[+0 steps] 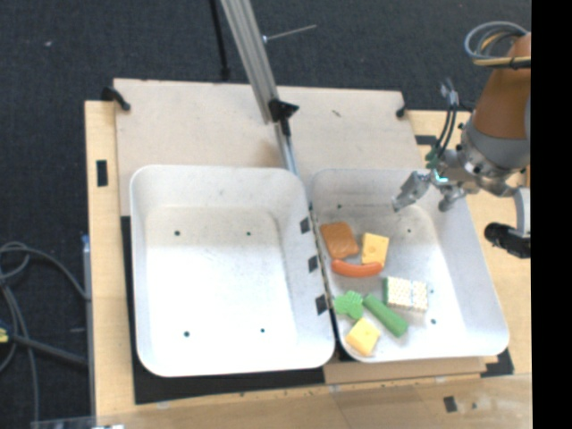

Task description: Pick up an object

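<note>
Several small items lie in the right bin (465,266): a brown bread-like piece (339,239), a yellow block (374,248), an orange-red sausage shape (357,269), a white waffle-patterned block (407,293), a green piece (374,311) and a yellow wedge (363,336). My gripper (427,193) hovers over the bin's far right part, above and to the right of the items. Its two fingers are spread apart with nothing between them.
The left bin (143,266) sits beside the right one, sharing a middle wall. A slanted metal post (255,56) rises behind the bins. The arm (500,105) comes in from the right. Cables (27,275) lie on the floor at left.
</note>
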Robot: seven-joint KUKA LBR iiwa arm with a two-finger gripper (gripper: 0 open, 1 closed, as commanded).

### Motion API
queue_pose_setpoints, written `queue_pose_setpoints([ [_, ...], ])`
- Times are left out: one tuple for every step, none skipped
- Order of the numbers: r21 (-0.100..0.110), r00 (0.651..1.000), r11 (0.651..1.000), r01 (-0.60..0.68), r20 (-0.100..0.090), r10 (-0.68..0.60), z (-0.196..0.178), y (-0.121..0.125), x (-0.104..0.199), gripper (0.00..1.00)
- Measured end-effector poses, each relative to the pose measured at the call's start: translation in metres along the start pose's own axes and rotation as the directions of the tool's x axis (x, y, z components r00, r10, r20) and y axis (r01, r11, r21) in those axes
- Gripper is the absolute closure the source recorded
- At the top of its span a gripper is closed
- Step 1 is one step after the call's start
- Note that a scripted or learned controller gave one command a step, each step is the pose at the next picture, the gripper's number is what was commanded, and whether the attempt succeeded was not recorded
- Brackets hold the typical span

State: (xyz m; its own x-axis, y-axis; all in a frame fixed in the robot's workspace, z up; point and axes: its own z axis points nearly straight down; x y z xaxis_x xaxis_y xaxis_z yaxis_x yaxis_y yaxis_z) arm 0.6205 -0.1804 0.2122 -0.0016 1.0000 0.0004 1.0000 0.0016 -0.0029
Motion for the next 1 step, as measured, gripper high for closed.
queue_pose_setpoints([
  [-0.005, 1.000, 1.000, 0.002, 0.002, -0.002, -0.0031, 0.0009, -0.0003, 0.00],
])
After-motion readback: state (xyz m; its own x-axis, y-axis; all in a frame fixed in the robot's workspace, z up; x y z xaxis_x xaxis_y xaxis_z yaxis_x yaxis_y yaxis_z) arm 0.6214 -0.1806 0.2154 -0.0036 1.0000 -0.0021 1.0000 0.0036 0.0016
